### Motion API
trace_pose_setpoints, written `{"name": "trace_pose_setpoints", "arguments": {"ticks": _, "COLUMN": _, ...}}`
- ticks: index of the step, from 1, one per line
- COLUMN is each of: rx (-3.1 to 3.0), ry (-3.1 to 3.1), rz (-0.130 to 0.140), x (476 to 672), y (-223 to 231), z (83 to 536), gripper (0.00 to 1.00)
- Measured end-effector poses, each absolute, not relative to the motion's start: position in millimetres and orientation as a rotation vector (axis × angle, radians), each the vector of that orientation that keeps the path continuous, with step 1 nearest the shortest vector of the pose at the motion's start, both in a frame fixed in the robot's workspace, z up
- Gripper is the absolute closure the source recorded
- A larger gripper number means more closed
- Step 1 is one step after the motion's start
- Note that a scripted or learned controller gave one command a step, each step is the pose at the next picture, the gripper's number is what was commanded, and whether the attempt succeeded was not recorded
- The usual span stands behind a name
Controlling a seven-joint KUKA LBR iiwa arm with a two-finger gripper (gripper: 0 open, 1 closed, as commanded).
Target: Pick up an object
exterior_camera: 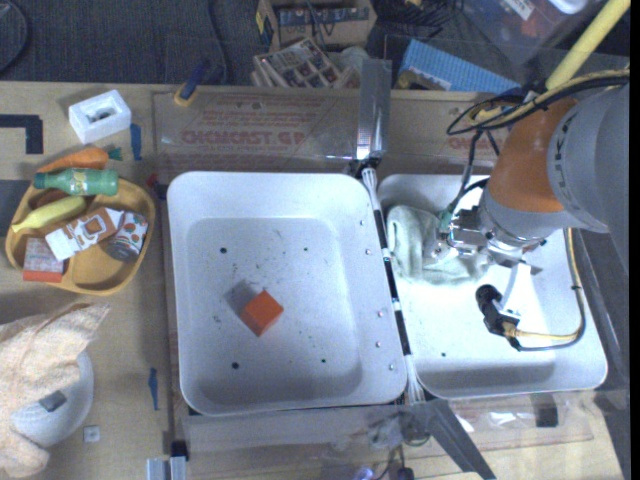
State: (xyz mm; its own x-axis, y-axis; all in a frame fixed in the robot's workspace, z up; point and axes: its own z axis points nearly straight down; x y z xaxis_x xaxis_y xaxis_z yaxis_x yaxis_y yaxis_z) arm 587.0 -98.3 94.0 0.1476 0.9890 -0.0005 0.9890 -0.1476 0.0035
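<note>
1. Two white bins sit side by side on the worktop (120, 368). The left bin (200, 218) is the wider one in this view, and the right bin (560, 368) is next to it.
2. An orange block (264, 312) lies in the left bin, near the middle of its floor. It has a grey side and sits a bit turned. Nothing touches it.
3. A pale green cloth (410, 240) lies crumpled in the right bin, up near the wall that the two bins share.
4. The robot arm (590, 168) comes in from the right. It is grey with an orange band (525, 173) above the wrist.
5. The gripper (450, 240) is down low in the right bin, right at the edge of the cloth. It seems to touch the cloth.
6. I cannot tell how wide the jaws are, because the wrist and the cloth hide them. I cannot tell if they have hold of the cloth.
7. A black cable (495, 313) with a yellow wire hangs from the arm over the floor of the right bin.
8. A yellow bowl (100, 280) sits at the left of the worktop, well apart from the bins. It holds a green bottle (80, 182), a banana (45, 215) and some small packets.
9. A peach cloth (45, 358) lies below the bowl.
</note>
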Motion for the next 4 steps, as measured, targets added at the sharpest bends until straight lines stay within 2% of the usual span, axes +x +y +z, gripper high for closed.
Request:
{"name": "trace_pose_setpoints", "arguments": {"ticks": 1, "rx": 2.173, "ry": 2.255, "rz": 0.006, "x": 616.1, "y": -92.4, "z": 89.8, "gripper": 0.00}}
{"name": "trace_pose_setpoints", "arguments": {"ticks": 3, "rx": 2.173, "ry": 2.255, "rz": 0.006, "x": 616.0, "y": -92.5, "z": 89.8, "gripper": 0.00}}
{"name": "trace_pose_setpoints", "arguments": {"ticks": 4, "rx": 2.173, "ry": 2.250, "rz": 0.013, "x": 617.5, "y": -92.9, "z": 101.1, "gripper": 1.00}}
